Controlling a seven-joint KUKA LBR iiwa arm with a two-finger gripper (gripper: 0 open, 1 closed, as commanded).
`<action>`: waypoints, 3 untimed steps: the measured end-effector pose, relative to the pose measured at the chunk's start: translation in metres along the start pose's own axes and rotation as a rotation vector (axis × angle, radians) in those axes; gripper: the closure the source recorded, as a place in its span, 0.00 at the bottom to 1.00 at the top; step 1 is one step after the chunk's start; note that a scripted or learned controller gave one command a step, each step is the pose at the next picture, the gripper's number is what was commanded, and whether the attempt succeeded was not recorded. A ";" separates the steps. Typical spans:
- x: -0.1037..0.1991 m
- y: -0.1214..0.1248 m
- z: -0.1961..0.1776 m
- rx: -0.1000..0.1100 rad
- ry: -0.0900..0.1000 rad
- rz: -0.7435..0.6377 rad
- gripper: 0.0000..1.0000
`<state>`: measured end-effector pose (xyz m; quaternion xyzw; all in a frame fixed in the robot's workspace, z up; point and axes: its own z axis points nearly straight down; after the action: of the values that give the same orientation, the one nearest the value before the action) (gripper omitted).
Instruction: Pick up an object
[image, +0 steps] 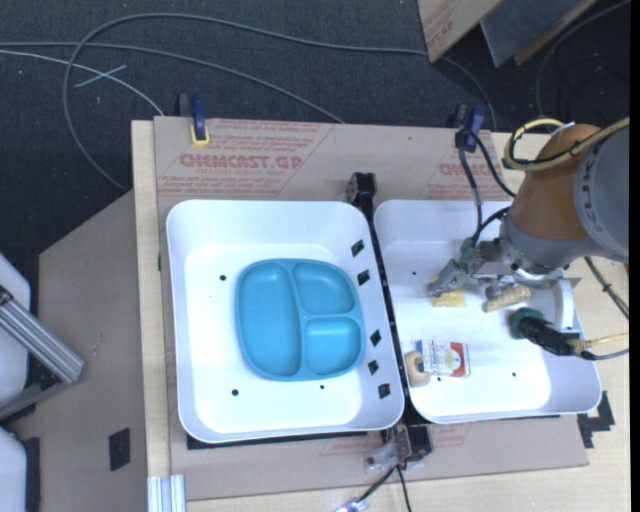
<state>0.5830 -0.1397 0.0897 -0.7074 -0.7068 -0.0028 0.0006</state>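
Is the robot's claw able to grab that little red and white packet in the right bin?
Probably yes. The packet lies flat in the right bin with bare floor around it, and the gripper hangs just beyond it in that bin, with nothing between them.

Grey arm (590, 190) reaching in from the right, tool (475, 285) lowered, fingers spread apart

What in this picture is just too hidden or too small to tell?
- Gripper: too small to tell whether it holds anything.
- Small packet in the right bin: its label is too small to read.
- Arm: cut off by the right edge.
- Right bin's floor under the arm: hidden by it.
- Blue tray in the left bin: plain to see.
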 end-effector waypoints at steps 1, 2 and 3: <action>-0.001 0.001 -0.013 -0.006 -0.006 -0.001 1.00; 0.001 0.001 -0.078 -0.003 -0.006 -0.002 1.00; 0.001 0.002 -0.117 -0.001 -0.006 -0.002 1.00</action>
<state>0.5847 -0.1395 0.2069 -0.7067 -0.7075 -0.0013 -0.0018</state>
